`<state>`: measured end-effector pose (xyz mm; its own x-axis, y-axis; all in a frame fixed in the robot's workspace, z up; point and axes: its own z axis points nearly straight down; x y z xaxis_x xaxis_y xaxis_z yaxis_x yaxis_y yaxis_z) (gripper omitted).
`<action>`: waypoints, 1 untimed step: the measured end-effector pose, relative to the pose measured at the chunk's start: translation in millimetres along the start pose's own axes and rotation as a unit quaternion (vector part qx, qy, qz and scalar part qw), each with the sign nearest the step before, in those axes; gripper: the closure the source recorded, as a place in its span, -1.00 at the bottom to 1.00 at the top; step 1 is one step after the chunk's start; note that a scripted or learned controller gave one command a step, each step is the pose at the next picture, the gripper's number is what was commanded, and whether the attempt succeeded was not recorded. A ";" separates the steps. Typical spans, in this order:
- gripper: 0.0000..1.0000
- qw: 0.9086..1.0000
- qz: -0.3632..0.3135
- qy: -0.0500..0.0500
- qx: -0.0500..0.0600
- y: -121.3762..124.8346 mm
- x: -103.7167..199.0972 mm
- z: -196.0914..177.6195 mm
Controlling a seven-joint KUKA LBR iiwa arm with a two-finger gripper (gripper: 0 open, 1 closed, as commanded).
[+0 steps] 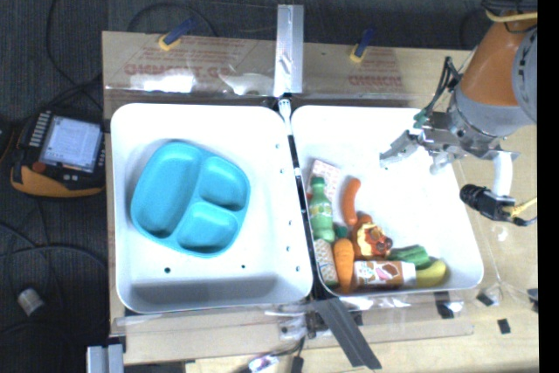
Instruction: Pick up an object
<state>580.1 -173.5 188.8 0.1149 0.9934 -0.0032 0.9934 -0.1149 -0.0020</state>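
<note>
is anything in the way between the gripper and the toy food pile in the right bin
Nothing visible. The gripper hangs over bare floor in the right bin's upper half, and the toy food pile lies below it toward the near-left corner, with open white floor between.

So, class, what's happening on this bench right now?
A grey and orange robot arm reaches in from the right, its hand hovering above the bare upper part of the right bin, holding nothing. The toy food lies heaped along that bin's lower left, including a carrot and a sauce bottle. The left bin holds a blue divided plate.
</note>
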 end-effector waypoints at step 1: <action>-1.00 0.992 -0.126 -0.001 -0.005 4.3 27.3 99.2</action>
<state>587.3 -147.1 89.5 -0.1368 0.9906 -0.0051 0.9906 0.1369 0.0070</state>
